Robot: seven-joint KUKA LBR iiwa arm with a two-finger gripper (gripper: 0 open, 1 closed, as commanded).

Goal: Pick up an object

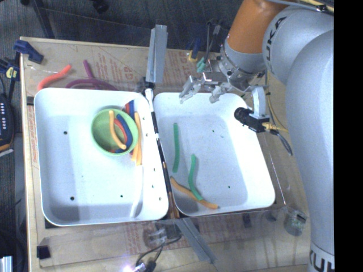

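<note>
Two shallow white bins sit before you; your gripper (pixel 202 91) hovers spread and unladen over the right bin's (pixel 258 177) far rim. Nearest below lies the straight green plastic stick (pixel 176 147), long axis running toward you.

Two white bins (pixel 85 203) on a tan bench (pixel 113 52). Left bin: light-green bowl (pixel 102 132) w/ orange, yellow, red & blue strips. Right bin: two green strips (pixel 176 146), one orange strip (pixel 190 194). Grey arm (pixel 306 95) w/ orange band (pixel 255 18); metallic silver pincer (pixel 203 86). Orange & purple pieces (pixel 85 75) on bench behind the left bin.
</note>
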